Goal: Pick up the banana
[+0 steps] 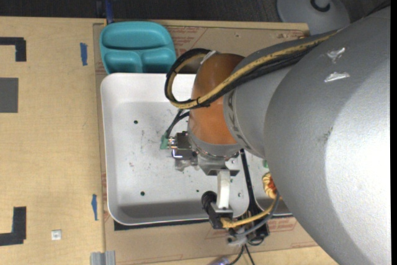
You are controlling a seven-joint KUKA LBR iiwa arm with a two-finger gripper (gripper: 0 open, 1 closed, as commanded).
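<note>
Grey arm (310,127) covers smooth white bin (133,133).

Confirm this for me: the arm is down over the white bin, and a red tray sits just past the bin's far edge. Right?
Not quite. The tray just past the far edge of the white bin is teal, not red. The camera view shows this at upper left. The rest holds: the arm is down over the white bin.

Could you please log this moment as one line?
arm: over white bin | pincer: hidden | banana: unseen | teal tray: behind bin
</note>
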